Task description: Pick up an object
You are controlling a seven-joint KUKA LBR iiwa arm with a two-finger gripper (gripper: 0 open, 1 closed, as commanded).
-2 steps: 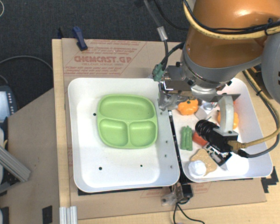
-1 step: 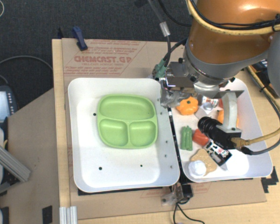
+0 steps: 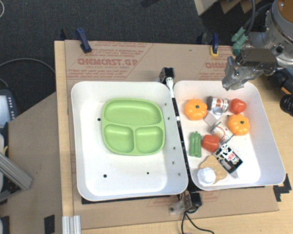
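Right bin (image 3: pixel 271 145) crowded, black-and-white carton (image 3: pixel 228 158) near the front lying slantwise, long axis running front-right to back-left, green pickle (image 3: pixel 195 144) upright-lengthwise beside it, two orange pumpkins (image 3: pixel 195 109) farther back, pincer (image 3: pixel 233 83) hovered over the far rim, holding nothing, spread or pressed unclear.

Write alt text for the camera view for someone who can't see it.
A robot gripper hovers over the far edge of the right bin, which holds toy food and small cans. The left bin holds a green divided plate.
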